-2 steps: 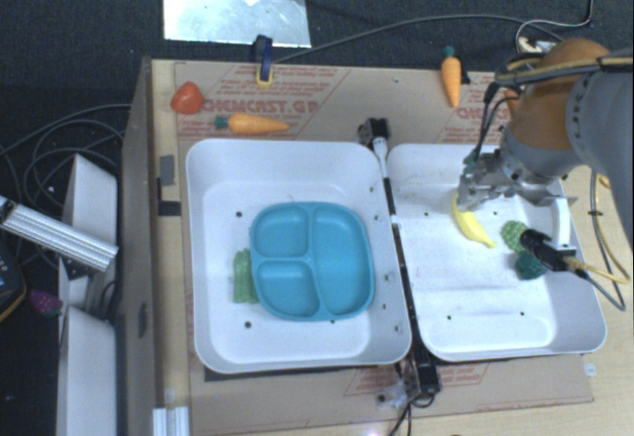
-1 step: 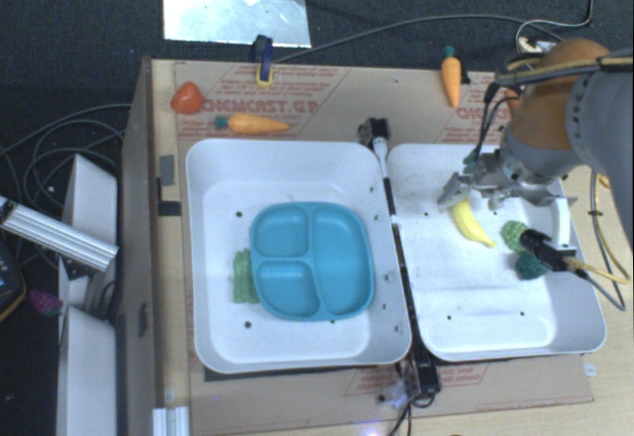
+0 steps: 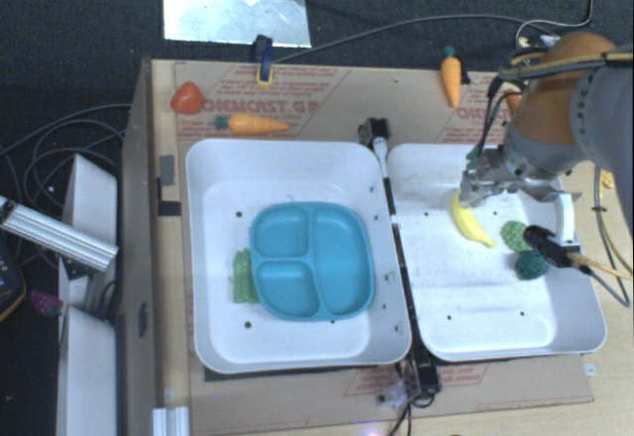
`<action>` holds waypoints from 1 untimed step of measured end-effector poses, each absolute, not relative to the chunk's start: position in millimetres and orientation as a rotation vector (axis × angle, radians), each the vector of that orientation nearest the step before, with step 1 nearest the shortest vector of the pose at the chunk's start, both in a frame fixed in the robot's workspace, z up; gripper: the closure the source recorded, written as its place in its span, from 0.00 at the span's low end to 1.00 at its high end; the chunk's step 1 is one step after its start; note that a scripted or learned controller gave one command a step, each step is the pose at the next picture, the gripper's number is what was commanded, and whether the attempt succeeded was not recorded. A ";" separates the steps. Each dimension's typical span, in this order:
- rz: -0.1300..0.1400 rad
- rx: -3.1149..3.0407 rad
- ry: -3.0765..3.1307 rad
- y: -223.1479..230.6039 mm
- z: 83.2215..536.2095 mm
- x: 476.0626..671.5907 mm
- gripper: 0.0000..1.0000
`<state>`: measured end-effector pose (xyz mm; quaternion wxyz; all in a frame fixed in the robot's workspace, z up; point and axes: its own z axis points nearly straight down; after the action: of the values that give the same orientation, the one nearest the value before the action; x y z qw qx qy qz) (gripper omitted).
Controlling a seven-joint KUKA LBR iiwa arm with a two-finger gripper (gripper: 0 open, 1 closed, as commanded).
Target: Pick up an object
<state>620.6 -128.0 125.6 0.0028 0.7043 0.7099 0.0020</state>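
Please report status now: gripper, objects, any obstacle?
Gripper low in right bin, at banana top end. Nothing visibly held. Green items beside banana.

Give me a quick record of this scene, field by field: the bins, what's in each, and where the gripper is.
left bin: blue divided plate, green item beside its left edge
right bin: banana, two green items
gripper: low over the right bin, just above the banana's upper end
held: nothing visibly gripped
bench outside bins: two toy carrots, an orange-red toy
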 end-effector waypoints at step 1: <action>0.006 2.209 2.226 -128.0 125.5 620.5 0.00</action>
<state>620.5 -128.0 125.5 0.0027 0.7043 0.7099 0.0020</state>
